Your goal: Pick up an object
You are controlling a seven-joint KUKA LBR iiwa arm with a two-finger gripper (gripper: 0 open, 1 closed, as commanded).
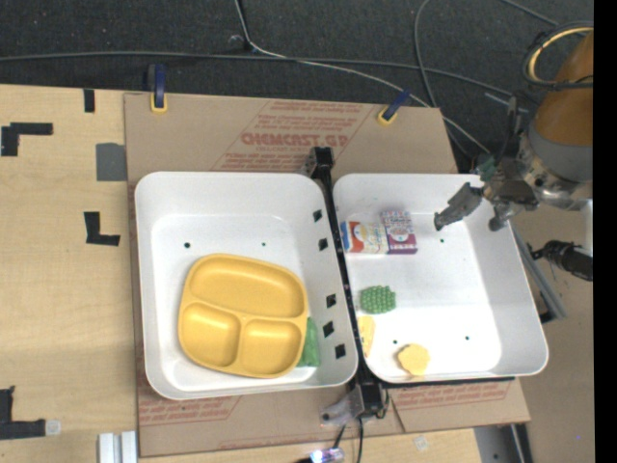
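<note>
Camera view, slanting down on the bench: gripper (474, 210) poised over the far right rim of the right bin (501, 316), fingers spread apart, nothing between them. Inside that bin, toward its left wall, two small packets: a red-and-white one (360, 236) touching a purple one (399, 231). Nearer, a green knobbly piece (378, 300) and a yellow lump (413, 359) by the near wall. Beyond the left wall, a yellow divided tray (243, 313) in the left bin (159, 258).

Judged step: approach, no object picked yet. Next move calls for travelling left and descending over one packet, fingers kept wide.
</note>
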